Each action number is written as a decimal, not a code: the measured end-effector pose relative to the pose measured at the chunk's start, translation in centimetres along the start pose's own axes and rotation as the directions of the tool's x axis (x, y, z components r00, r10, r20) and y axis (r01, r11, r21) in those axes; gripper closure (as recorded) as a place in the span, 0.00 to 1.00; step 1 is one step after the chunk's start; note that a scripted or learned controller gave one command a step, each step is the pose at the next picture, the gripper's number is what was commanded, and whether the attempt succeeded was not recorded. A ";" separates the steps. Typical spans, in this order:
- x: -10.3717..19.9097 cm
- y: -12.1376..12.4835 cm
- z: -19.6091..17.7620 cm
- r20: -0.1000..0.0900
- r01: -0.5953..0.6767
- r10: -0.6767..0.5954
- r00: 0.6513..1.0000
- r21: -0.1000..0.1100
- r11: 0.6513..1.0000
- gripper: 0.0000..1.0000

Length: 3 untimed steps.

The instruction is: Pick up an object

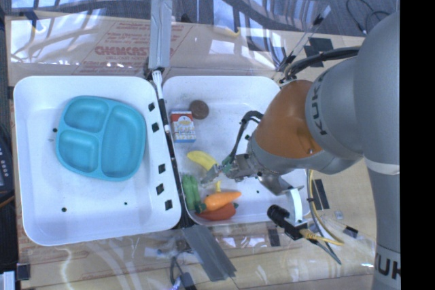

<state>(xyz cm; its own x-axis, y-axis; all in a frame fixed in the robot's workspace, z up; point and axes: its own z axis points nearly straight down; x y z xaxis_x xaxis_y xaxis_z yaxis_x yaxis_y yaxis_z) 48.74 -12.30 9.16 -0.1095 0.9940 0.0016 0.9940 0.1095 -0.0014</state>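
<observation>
The gripper is hanging low in the right bin, near its front, and the nearest things are lying just to its left and just below it in the view. The banana is lying just to the gripper's upper left, its long axis slanting from upper left to lower right, so that its near end is pointing almost at the fingertips. The carrot is lying just below the gripper, long axis nearly level across the view, resting against a red piece at the bin's front wall; a green piece is standing beside them by the divider. Whether the gripper's fingers are wide or narrow I cannot tell — they are small and blurred against the toys, and nothing is clearly sitting between them. The arm is reaching in from the right, its orange band bulking over the bin's right half and the wrist bending down and leftward. A carton and a brown disc are lying well apart from the gripper toward the back, and a blue tray is lying in the left bin. In my judgement the banana or the carrot is the likely target — a short shift would be bringing the tip over either.
</observation>
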 end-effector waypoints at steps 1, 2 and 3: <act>0.0 0.1 -1.0 0.001 0.003 -0.003 1.000 0.000 1.000 1.00; -2.1 1.7 0.0 0.001 -0.256 0.256 0.967 0.001 0.967 1.00; 5.5 1.9 -12.0 -0.001 -0.362 0.362 0.932 0.000 0.932 1.00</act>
<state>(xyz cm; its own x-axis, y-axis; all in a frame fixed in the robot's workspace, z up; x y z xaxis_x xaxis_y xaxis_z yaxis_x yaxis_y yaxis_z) 50.06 -6.67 21.12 0.2581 0.9661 0.0020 0.9661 -0.2581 -0.0019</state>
